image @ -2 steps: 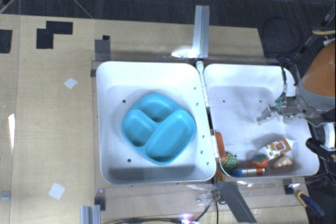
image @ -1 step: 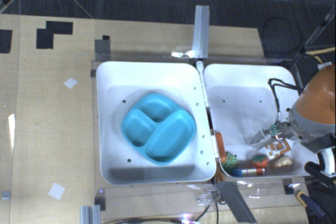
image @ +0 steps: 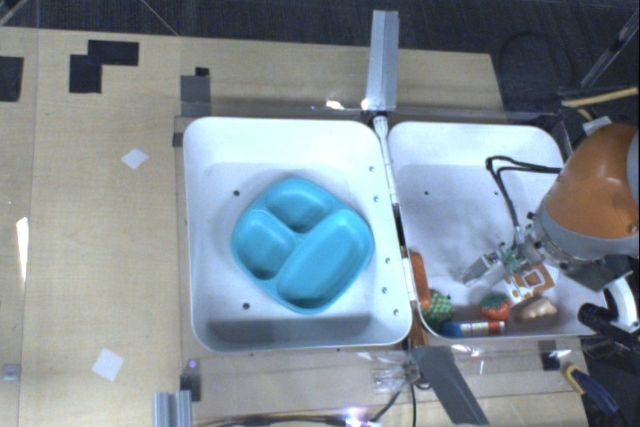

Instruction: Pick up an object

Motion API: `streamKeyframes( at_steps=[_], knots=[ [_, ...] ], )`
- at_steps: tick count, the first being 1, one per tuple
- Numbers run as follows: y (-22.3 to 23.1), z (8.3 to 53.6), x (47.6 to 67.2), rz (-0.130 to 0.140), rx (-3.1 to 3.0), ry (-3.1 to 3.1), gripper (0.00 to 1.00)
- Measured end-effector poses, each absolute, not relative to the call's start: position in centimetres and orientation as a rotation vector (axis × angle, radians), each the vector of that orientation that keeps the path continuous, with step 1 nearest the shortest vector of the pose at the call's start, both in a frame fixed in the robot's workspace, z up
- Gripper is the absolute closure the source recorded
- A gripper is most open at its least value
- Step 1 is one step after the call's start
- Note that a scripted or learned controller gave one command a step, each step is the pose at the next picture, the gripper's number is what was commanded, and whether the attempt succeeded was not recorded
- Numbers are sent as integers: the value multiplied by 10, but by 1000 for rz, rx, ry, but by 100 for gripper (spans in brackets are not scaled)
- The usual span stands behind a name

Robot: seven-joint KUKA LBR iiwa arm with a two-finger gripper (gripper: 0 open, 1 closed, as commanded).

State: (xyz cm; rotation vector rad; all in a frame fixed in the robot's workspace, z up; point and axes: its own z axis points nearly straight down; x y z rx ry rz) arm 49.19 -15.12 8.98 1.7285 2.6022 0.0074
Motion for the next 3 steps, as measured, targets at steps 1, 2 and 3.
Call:
streamKeyframes(
  at_steps=[1, 2, 3],
  knots=[
    [-95, 90, 492, 12, 1674, 2638, 0],
    [-159, 89, 541, 6, 1657, 2652, 0],
    [-153, 105, 488, 3, 1474, 2770, 0]
  ],
)
